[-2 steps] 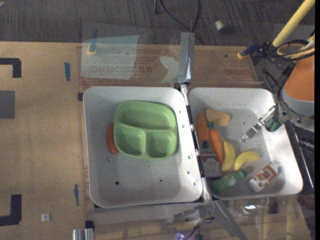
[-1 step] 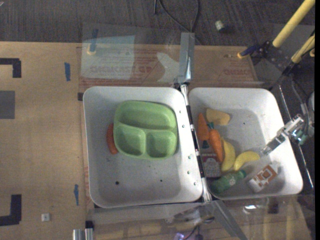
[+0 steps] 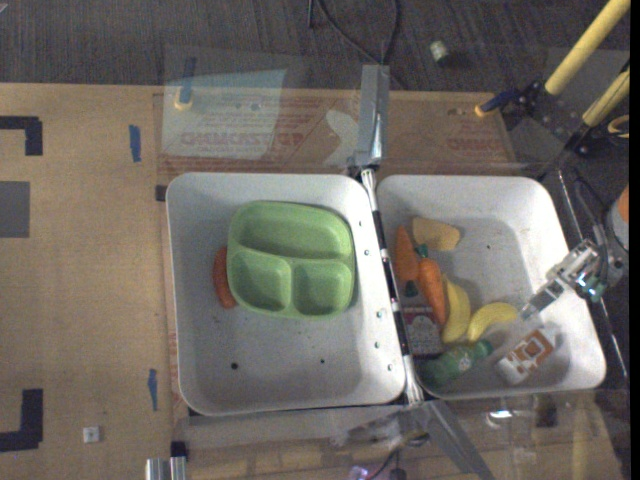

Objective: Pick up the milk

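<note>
1. The gripper (image 3: 540, 301) is a small silvery-grey metal piece at the end of the arm, pale and shiny under the room light.
2. From it runs a thin, light grey finger (image 3: 543, 299), narrow like a strip of metal; I cannot make out a second one clearly.
3. A little teal-green patch sits on the metal body just behind the finger.
4. Above that, the wrist (image 3: 600, 253) looks darker grey and blocky, with blurred edges.
5. A bit of orange band (image 3: 624, 206) shows higher up on the arm, bright against the grey.
</note>
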`<state>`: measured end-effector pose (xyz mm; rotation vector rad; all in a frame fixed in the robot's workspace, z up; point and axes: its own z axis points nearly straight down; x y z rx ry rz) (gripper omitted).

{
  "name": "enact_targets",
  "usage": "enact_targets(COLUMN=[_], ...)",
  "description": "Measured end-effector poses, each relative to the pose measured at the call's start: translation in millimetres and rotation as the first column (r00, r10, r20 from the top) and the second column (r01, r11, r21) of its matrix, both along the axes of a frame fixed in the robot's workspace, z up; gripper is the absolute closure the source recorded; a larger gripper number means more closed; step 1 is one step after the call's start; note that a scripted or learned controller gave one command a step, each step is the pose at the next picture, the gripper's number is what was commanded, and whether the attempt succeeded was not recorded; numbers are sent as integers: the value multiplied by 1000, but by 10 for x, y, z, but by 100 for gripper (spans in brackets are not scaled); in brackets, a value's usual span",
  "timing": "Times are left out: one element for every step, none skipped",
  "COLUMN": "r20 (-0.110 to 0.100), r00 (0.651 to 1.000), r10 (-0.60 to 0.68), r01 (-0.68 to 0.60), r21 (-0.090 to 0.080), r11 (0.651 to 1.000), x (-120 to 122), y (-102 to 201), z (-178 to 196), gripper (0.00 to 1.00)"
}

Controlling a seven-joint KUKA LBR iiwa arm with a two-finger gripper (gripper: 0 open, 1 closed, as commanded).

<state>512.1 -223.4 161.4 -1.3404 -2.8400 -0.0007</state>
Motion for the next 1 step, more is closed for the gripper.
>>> enact_targets(r20=[13], r00=[999], r10=[35], r01=[-35], r21=[-3], r11=[999], x=[-270], y=[4], z=[-743], gripper=[0])
